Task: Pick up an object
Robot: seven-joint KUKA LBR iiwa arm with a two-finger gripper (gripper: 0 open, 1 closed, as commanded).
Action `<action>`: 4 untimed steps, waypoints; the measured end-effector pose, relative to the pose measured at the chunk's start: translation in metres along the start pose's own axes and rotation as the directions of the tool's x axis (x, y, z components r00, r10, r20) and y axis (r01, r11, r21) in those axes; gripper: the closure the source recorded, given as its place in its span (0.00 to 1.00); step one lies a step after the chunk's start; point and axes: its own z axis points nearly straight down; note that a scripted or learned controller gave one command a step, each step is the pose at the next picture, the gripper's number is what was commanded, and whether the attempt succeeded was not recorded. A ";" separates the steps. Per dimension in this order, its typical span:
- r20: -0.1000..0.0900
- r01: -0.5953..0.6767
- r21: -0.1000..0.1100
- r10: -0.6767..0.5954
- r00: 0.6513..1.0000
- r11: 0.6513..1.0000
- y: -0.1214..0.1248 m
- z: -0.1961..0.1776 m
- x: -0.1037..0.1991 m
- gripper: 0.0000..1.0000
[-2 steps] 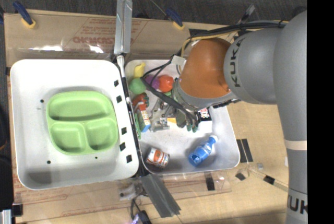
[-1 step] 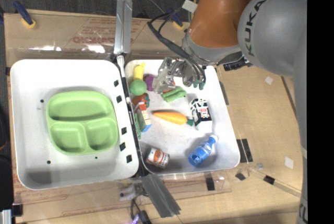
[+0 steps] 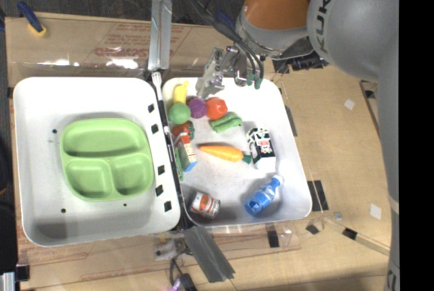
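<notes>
At the bottom of the frame, in the right bin (image 3: 293, 147), a small tin can (image 3: 204, 205) lies on its side at lower centre, and a blue plastic bottle (image 3: 263, 196) lies tilted to its right. Just above them a black-and-white cow-patterned carton (image 3: 261, 145) sits near the bin's right side, with an orange carrot (image 3: 221, 152) lying crosswise to its left. A red and green packet (image 3: 184, 147) leans along the bin's left wall. Higher up, a green pepper-like piece (image 3: 226, 123), a red tomato (image 3: 216, 108), a purple bunch of grapes (image 3: 197, 106), a green round fruit (image 3: 179, 113) and a yellow banana (image 3: 180, 91) cluster together near the bin's upper left corner. The left bin (image 3: 34, 147) holds a green divided tray (image 3: 107, 159) at left centre. At upper centre, the gripper (image 3: 211, 82) hangs over the bin's top edge, just above the grapes and tomato; nothing is seen between its fingers, and how far apart they stand cannot be told. The grey arm (image 3: 359, 25) fills the upper right.
</notes>
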 end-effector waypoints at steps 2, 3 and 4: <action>-0.010 0.206 0.000 -0.206 0.979 0.979 -0.064 0.104 0.043 1.00; -0.007 0.497 -0.003 -0.497 0.868 0.868 -0.113 0.147 0.044 1.00; -0.006 0.497 -0.003 -0.497 0.868 0.868 -0.113 0.146 0.043 0.00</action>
